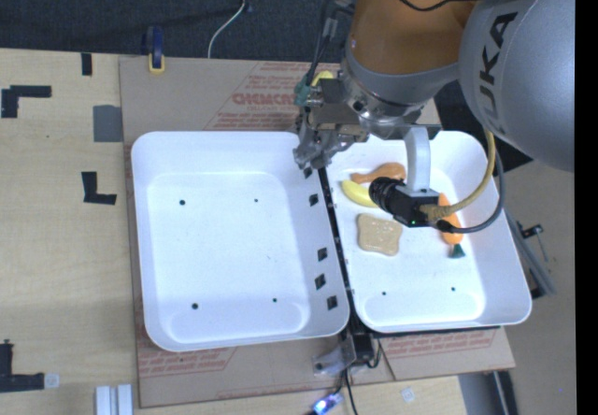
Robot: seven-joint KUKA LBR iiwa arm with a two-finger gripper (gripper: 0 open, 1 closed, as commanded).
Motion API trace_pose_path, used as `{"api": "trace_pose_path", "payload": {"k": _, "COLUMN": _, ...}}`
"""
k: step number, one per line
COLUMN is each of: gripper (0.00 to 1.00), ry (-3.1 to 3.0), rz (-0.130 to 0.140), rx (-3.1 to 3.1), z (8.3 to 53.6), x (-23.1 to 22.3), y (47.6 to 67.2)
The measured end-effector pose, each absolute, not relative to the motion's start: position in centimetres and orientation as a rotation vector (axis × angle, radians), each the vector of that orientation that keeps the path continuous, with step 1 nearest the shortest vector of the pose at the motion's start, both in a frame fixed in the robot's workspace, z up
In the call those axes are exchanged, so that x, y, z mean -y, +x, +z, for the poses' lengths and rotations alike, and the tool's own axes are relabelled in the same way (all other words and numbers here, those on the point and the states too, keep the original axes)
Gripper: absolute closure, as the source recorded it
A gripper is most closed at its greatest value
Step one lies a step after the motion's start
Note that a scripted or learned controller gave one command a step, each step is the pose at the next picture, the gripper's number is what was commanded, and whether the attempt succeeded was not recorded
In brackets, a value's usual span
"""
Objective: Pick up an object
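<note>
In the right bin (486, 296) lie a yellow banana-shaped piece (356, 192), an orange piece (389, 170) partly hidden by the arm, a flat tan cookie-like piece (380, 235) and a small orange carrot with a green tip (452, 237). My gripper (313, 150) hangs over the far end of the divider between the two bins, left of the banana and apart from it. I see nothing held in it. The big grey and orange wrist covers the bin's far part.
The left white bin (224, 245) stands beside the right one on a cardboard sheet (252, 100). A black cylinder on a cable (400, 202) hangs from the arm over the right bin. A blue-yellow clamp (154, 49) sits at the cardboard's far left corner.
</note>
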State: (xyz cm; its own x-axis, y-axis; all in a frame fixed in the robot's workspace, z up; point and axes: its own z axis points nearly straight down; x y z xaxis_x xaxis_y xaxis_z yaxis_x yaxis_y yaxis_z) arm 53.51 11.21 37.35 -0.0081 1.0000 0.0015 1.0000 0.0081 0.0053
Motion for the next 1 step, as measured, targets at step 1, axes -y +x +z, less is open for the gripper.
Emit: {"api": "trace_pose_path", "payload": {"k": 1, "gripper": 1.00, "ry": 2.225, "rz": -0.002, "rx": -2.215, "z": 37.86, "x": -4.89, "y": 55.87}}
